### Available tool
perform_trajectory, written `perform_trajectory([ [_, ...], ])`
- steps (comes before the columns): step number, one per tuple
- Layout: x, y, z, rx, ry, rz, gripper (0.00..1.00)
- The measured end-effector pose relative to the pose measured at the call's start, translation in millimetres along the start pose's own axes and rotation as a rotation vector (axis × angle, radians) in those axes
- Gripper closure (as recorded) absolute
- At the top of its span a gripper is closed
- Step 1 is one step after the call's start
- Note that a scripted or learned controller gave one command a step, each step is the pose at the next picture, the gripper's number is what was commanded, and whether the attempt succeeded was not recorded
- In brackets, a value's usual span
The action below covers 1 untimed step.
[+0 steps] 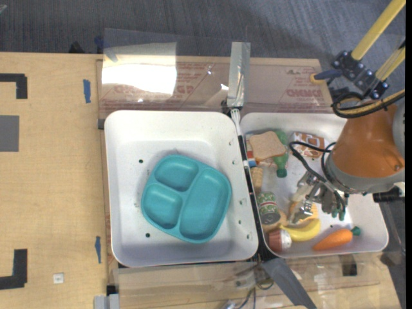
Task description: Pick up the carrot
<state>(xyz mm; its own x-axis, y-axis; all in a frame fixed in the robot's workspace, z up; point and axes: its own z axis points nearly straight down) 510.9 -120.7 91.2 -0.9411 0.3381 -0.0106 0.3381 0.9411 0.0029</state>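
Gripper (311,201) sits low over the right bin (376,240), in its near half, hanging from the orange-banded wrist that comes in from the right. Finger spacing cannot be told; the metal parts blur together against the clutter. Nothing is seen between them. Just below the gripper lies a yellow banana (304,230), touching or nearly touching the tool. The carrot (335,239) lies on the bin floor just right of the banana, near the front wall, orange body pointing left, green tip at its right end; it is apart from the gripper. Left of the banana: a small red and white item (279,239) and a green-labelled can (268,206). Further back: a brown slice of bread (266,146). The left bin (122,140) holds a teal divided plate (187,198).
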Motion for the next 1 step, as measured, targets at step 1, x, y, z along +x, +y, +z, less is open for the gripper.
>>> perform_trajectory([
  [1, 25.3, -3.6, -0.4, -0.001, -0.011, 0.164, 1.0],
])
